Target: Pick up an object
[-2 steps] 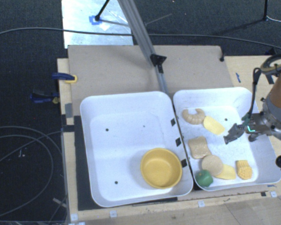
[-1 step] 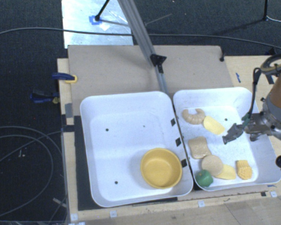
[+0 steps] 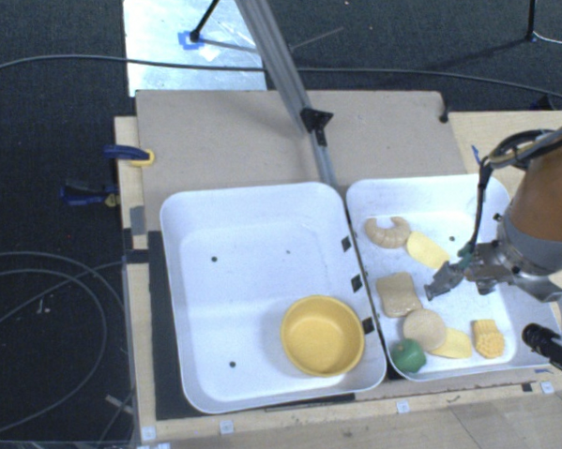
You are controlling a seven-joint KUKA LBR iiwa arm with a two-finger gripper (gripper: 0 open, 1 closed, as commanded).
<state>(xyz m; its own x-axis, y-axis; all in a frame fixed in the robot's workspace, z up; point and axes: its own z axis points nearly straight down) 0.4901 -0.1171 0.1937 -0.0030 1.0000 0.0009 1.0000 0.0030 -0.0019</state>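
Camera view: claw (image 3: 441, 285) above unlabelled toast slice (image 3: 397, 293).

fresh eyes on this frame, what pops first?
The yellow bowl, alone near the front right corner of the left bin. Then the right bin, crowded with toy food: a croissant, a green piece, a waffle. The gripper hovers over that bin's middle.
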